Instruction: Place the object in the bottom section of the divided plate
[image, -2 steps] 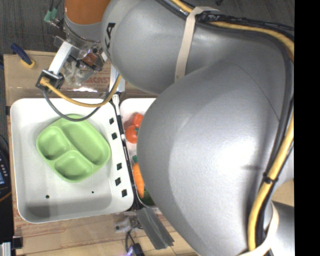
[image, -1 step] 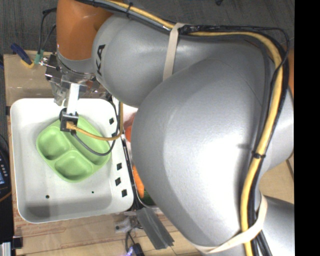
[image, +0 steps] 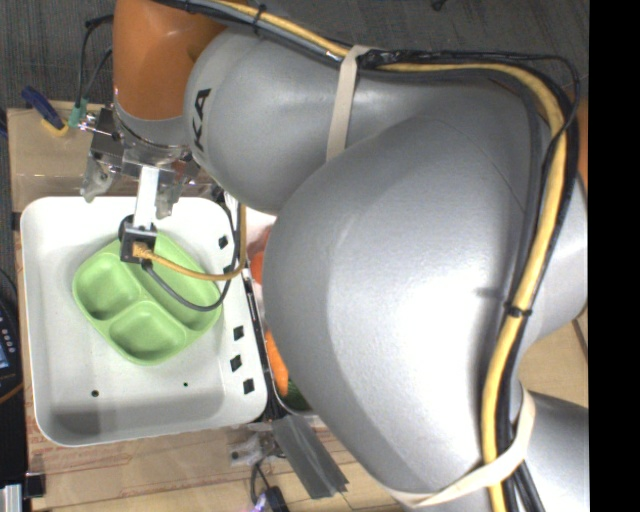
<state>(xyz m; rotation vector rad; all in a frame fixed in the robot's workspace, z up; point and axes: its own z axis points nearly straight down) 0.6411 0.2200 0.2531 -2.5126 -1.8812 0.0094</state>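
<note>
We see the tool (image: 130, 185) hanging from the orange band of the arm (image: 400, 250) at the upper left, over the far rim of the left bin (image: 60, 400). We cannot tell whether it is open or closed, and we see nothing held in it.

The green divided plate (image: 150, 332) lies flat in the left bin, tilted diagonally in the view, just below the tool. Its upper edge is nearest the tool, and its lowest section faces the bin's near wall.

The grey arm covers most of the right bin. In the narrow gap between the arm and the left bin's right wall we make out an orange piece (image: 257, 268) and, lower down, a second orange piece (image: 277, 372) touching something dark green (image: 292, 402). All three are largely hidden, so we cannot tell what they are or which is the object to be placed. They lie well apart from the tool, to its lower right, outside the plate.

The bins rest on a wooden table (image: 150, 462).
</note>
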